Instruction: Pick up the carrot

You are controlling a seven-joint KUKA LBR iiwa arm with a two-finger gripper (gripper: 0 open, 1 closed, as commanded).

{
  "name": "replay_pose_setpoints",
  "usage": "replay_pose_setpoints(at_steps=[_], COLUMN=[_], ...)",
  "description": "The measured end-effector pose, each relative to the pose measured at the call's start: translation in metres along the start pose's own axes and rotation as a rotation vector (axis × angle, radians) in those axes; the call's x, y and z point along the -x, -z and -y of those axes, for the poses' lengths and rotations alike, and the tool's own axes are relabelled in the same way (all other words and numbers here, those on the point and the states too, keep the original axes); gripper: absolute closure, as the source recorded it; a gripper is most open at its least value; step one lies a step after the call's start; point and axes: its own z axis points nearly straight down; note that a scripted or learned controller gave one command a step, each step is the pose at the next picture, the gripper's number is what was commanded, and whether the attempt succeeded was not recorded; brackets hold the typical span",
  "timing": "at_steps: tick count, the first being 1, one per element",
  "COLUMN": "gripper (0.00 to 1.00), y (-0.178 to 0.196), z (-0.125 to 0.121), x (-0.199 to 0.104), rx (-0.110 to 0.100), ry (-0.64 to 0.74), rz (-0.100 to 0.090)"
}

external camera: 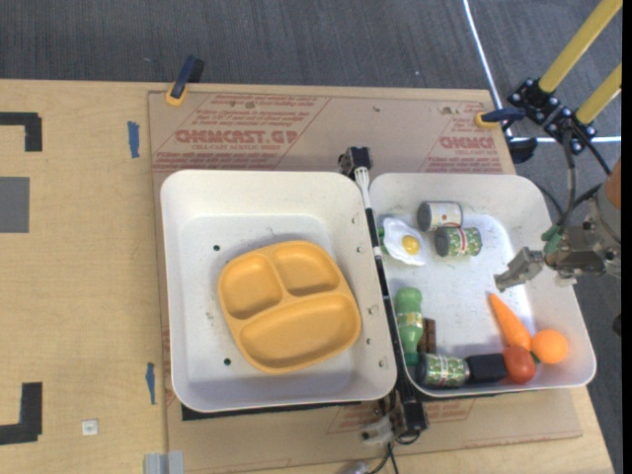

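Nearest the lens, the carrot (508, 322) lies ungrasped in the right bin (528, 197), just below the pincer (515, 270), which hovers open, so the pickup remains undone.

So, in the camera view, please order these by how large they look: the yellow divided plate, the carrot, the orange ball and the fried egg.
1. Yellow divided plate, by far the largest.
2. Carrot, long and narrow.
3. Fried egg and orange ball: these look nearly alike, so I would not rank them.
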Motion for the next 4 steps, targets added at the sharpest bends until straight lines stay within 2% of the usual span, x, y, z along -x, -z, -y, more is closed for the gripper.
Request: replay_pose_setpoints(at_steps=[1, 2, 3, 4], gripper=[0.0, 0.0, 1.0, 1.0], y=[-0.123, -0.159, -0.152, -0.027], z=[0.003, -0.02, -0.021, -0.002], x=[0.0, 0.018, 0.018, -0.015], rx=[0.0, 0.002, 0.004, 0.001], ry=[-0.152, 0.097, 0.095, -0.061], rz=[-0.001, -0.001, 0.0, 0.001])
